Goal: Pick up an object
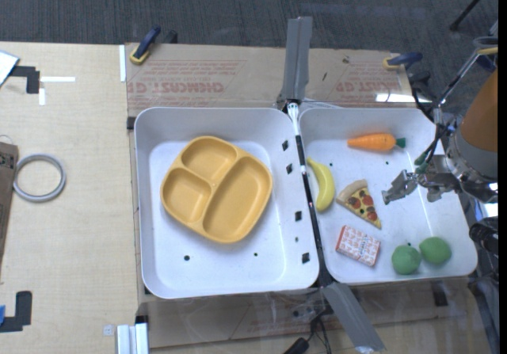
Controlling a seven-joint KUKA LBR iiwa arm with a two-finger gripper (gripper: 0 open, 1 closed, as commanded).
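The right bin (pixel 451 265) holds an orange carrot (pixel 371 142), a yellow banana (pixel 322 184), a pizza slice (pixel 360 203), a red and white patterned block (pixel 358 245) and two green balls (pixel 406 259) (pixel 435 249). My gripper (pixel 401 186) hangs over the right half of this bin, to the right of the pizza slice and below the carrot. It is open, with nothing between its fingers.
A yellow divided plate (pixel 216 188) lies in the left bin (pixel 158 265). A roll of tape (pixel 36 177) sits on the bench at far left. Blue clamps (pixel 146 43) (pixel 402 61) hold the cardboard behind the bins. A grey divider (pixel 298 59) stands between the bins.
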